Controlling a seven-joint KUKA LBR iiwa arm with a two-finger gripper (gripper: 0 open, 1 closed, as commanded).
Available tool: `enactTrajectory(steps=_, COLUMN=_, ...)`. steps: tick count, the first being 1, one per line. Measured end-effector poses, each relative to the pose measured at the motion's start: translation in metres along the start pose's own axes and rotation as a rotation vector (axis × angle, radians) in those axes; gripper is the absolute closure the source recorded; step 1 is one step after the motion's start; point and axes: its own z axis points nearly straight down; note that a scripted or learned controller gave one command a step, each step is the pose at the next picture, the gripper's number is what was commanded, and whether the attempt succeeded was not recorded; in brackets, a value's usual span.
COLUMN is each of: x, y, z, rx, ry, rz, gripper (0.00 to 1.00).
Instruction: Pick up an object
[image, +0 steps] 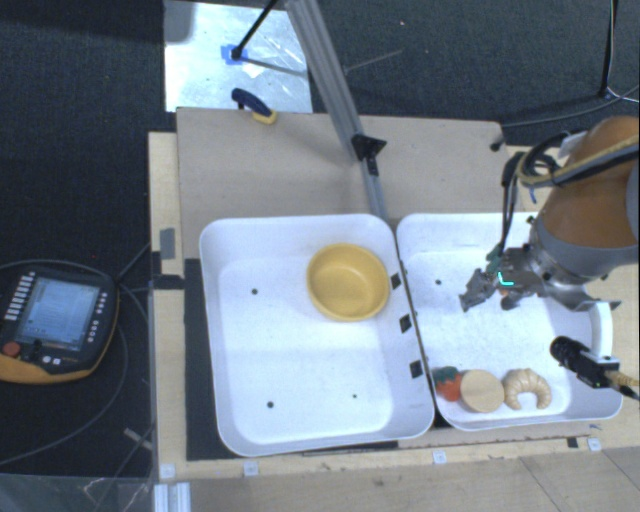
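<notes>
With finger state impossible to tell, the gripper (487, 288) hovers in the right bin (450, 235), well above the croissant (527, 389) at lower right, so a descent here likely grabs nothing.

- The two bins, left bin (300, 400) and right bin (440, 240), look like smooth white plastic with a faint sheen.
- The yellow bowl (347, 281) in the left bin looks like matt plastic, evenly coloured.
- By the right bin's near wall: a tan disc (481, 391) with a dull, wood-like face, and beside it a croissant-shaped piece (527, 389), pale and slightly glossy like moulded plastic.
- The bench top (300, 170) behind the bins is matt brown board, like cardboard or fibreboard.
- The arm's band (600, 150) above the right bin is glossy orange; the gripper (490, 290) looks like dark metal.
- The floor (80, 120) left of the bench looks like rough dark carpet.
</notes>
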Motion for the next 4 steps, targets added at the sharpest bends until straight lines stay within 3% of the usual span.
enactTrajectory(steps=1, x=0.0, y=0.0, z=0.0, rx=0.0, ry=0.0, rz=0.0, gripper=0.0)
enactTrajectory(steps=3, x=0.0, y=0.009, z=0.109, rx=0.005, ry=0.0, rz=0.0, gripper=0.0)
enactTrajectory(steps=4, x=0.0, y=0.008, z=0.128, rx=0.001, ry=0.0, rz=0.0, gripper=0.0)
